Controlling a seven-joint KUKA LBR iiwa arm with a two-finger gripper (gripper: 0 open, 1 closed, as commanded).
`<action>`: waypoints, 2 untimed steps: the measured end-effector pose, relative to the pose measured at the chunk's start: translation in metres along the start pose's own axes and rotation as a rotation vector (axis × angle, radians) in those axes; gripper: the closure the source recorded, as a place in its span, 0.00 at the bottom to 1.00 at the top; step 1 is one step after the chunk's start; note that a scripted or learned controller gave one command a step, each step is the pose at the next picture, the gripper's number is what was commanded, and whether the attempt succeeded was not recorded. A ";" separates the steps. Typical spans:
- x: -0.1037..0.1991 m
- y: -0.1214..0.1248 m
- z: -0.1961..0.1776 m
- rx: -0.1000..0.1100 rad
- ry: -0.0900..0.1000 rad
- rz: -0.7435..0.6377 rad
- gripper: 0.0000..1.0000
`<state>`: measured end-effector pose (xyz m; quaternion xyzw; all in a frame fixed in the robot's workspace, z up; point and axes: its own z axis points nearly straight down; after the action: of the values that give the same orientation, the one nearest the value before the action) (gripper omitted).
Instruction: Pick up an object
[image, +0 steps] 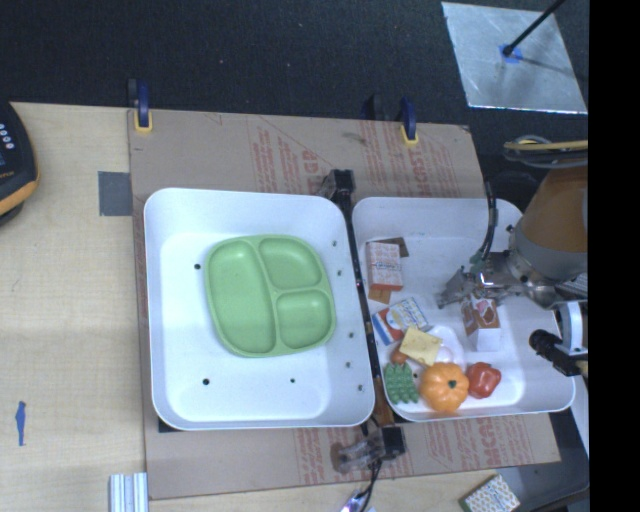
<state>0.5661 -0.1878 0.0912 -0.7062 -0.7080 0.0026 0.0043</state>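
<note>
The tool (480, 300) hung low over the right-hand shallow white bin (440, 215), at the end of the grey arm with its orange band (555, 215) reaching in from the right. Whether its metal fingers stood apart or together could not be told from this slanted view, and nothing could be seen clamped between them. Directly under the tool stood a small brown-and-white carton (484, 322), upright or nearly so, touching or almost touching the tool's tip; it seemed the likeliest thing to be taken. It looked light and fairly stiff, with flat card faces that would likely give a good purchase if pinched across the two broad sides near the middle, though too hard a squeeze might dent it. Just beside it, towards the bin's near edge, lay a small glossy red pepper-shaped toy (483, 379) and a round orange toy pumpkin (444, 387), both probably hard plastic, smooth and apt to slip out of a pinch. Left of these sat a yellow wedge of toy cheese (420, 345), a knobbly green toy vegetable (399, 383) and a flat brown printed packet (384, 266), well apart from the tool. Further out, the left-hand white bin (170, 300) held a pale green three-compartment plastic plate (268, 294), and both bins rested on a brown cardboard sheet (260, 150) over the pale wooden worktop (60, 330).
</note>
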 end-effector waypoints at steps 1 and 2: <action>-0.012 -0.020 0.000 -0.003 -0.002 -0.001 0.00; -0.013 -0.018 -0.012 -0.006 -0.004 -0.003 1.00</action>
<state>0.5478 -0.2005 0.1036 -0.7051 -0.7091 0.0017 0.0008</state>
